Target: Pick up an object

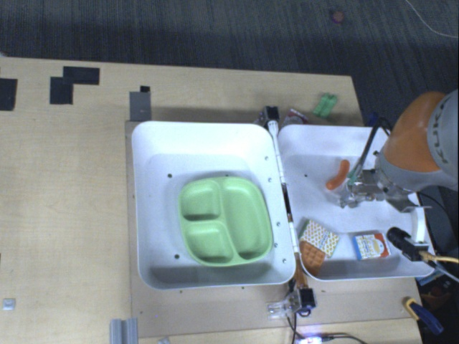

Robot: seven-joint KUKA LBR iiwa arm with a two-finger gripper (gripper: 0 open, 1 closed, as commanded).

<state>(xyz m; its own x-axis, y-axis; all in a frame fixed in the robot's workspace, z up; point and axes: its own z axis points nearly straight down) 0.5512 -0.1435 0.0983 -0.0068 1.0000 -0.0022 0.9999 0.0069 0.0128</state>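
My gripper (pixel 349 197) hangs low over the middle of the right bin (pixel 315 145), reaching in from the right. Just up and left of its tips lies a small orange sausage-shaped piece (pixel 338 175), close to the gripper but not held between its tips. Nearer the bin's front wall rest a patterned packet with a waffle-like piece (pixel 316 242) and a small blue and white carton (pixel 370 246). A green divided plate (pixel 225 219) sits in the left bin (pixel 154 192).
A green object (pixel 325 105) and dark clips (pixel 270 113) lie on the bench behind the bins. Cables and a connector (pixel 301 301) sit at the front between the bins. Black tape marks (pixel 72 83) are on the bench at far left.
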